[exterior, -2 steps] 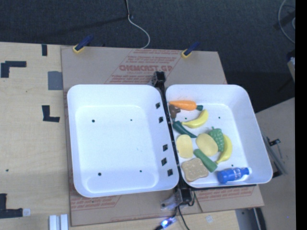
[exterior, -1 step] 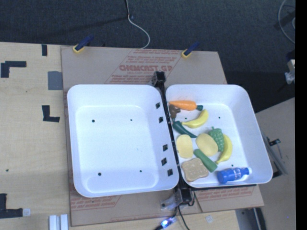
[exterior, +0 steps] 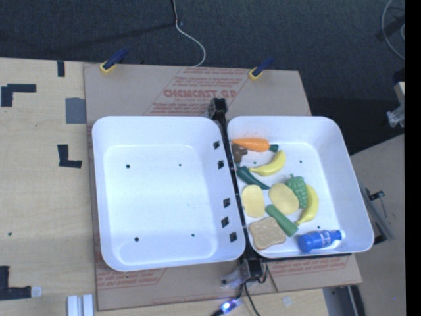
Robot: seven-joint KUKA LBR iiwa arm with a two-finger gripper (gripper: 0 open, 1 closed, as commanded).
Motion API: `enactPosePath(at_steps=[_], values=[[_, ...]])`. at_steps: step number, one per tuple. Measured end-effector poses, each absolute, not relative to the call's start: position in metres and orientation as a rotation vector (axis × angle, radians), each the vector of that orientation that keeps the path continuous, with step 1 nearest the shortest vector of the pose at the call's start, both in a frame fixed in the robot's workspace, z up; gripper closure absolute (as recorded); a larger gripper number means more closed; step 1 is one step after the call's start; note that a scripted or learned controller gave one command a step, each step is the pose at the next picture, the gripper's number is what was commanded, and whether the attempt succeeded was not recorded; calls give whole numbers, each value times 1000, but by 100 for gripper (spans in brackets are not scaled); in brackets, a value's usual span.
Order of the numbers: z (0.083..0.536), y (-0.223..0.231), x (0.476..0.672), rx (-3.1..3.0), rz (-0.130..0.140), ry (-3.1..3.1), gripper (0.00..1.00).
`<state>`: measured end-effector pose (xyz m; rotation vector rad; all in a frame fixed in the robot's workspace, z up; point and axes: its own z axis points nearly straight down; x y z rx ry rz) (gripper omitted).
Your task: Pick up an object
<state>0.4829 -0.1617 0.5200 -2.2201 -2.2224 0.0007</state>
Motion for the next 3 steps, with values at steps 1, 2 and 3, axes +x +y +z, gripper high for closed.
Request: enactPosePath(at_steps=[1, 2, 3], values=[[535, -142, 494, -2220, -1, -2225, 100], [535, -120, 484, -2219, 0, -2224, 100], [535, -93, 484, -2218, 0, -2225, 100]])
